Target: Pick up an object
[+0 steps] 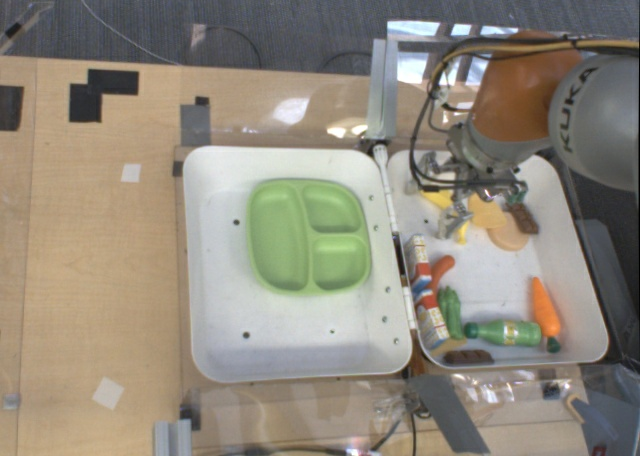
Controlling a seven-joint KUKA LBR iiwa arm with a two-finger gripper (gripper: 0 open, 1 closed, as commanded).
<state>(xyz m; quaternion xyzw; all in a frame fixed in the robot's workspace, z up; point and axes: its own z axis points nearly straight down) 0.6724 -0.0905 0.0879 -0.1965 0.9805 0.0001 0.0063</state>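
Hand low in right bin over small toy food, no grasp visible.

The hand [462,212] sat among yellow pieces [441,200] at the far side of the right bin [572,206]; I could not tell whether it was open or closed. A tan disc [509,237] lay just beside it, an orange carrot [543,307] and green bottle [512,333] nearer the camera, well apart. These looked like light, rigid, smooth plastic, likely slippery; best gripped across the narrow middle.
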